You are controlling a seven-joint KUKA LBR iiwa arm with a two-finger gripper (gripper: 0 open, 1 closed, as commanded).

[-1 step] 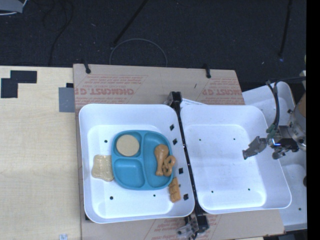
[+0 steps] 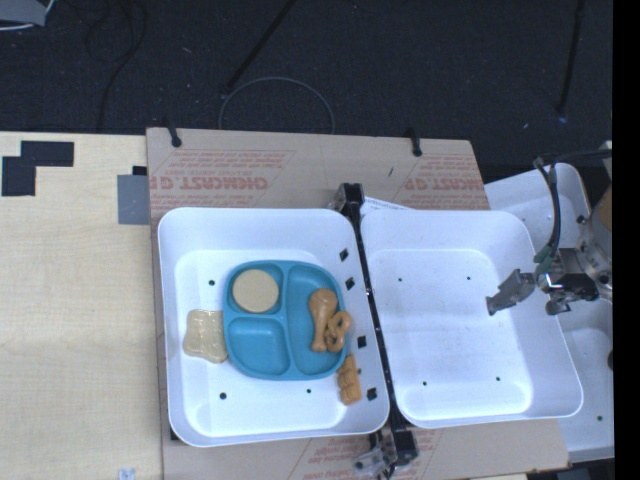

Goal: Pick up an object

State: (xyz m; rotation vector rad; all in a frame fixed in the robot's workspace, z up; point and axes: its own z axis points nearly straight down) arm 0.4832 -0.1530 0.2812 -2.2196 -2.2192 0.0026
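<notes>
We see the blue three-compartment plastic tray (image 2: 280,333) in the left white bin (image 2: 190,243), with light, stiff toy foods; the tan pretzel-shaped piece (image 2: 328,320) lies in its right compartment; we'd pinch its narrow upper stem. The two-finger gripper (image 2: 520,290) hovers over the right white bin (image 2: 440,243), well apart, fingers seemingly spread around nothing.

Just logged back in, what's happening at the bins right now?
The gripper hangs over the right side of the right bin, holding nothing. All the objects sit in the left bin: a blue divided tray with a round tan cracker in one compartment and pretzel-like pieces in another. A pale biscuit lies beside the tray's left edge, and a small brown piece by its lower right corner. Nothing has been picked yet.
</notes>
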